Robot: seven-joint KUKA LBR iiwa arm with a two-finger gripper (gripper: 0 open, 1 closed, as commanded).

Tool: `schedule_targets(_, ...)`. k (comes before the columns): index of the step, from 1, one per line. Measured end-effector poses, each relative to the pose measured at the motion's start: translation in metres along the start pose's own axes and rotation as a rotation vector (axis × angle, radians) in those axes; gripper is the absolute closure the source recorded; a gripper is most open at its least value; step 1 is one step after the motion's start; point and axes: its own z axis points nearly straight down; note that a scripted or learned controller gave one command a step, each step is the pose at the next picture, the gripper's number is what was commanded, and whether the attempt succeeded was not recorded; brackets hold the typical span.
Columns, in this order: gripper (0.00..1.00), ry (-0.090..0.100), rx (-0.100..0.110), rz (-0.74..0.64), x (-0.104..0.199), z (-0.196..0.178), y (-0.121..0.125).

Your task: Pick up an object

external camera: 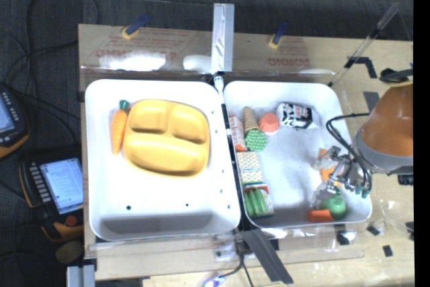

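While the arm reached in from the right, its gripper was seen low in the near right corner of the right bin, just above a small green and orange toy that lay against the bin's front wall. Nothing could be judged as lifted: every object appeared to rest on a bin floor, so the pick was taken to be not yet made, with the closing and the raising left to do. Whether the fingers were spread or closed could not be told, since cables and metal parts at the wrist were tangled together in the view. It could not be made out either whether the fingers touched the toy or hung just above it. Along the left wall of the same bin a row of packets was set, with a pink cup and a black and white toy near the back. In the left bin a yellow tray was laid with a carrot just beside its left edge. Most of the arm was cut off at the picture's right side, and the toy's exact shape was too small to be read.
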Motion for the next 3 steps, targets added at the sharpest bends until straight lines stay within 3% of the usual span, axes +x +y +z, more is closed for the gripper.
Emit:
schedule_targets(1, 0.00, 0.006, 0.006, 0.085, -0.012, 0.001, 0.032)
schedule_targets(2, 0.00, 0.004, 0.000, 0.055, 0.001, 0.000, 0.000)
schedule_targets(3, 0.00, 0.004, 0.006, 0.031, -0.003, 0.001, 0.028)
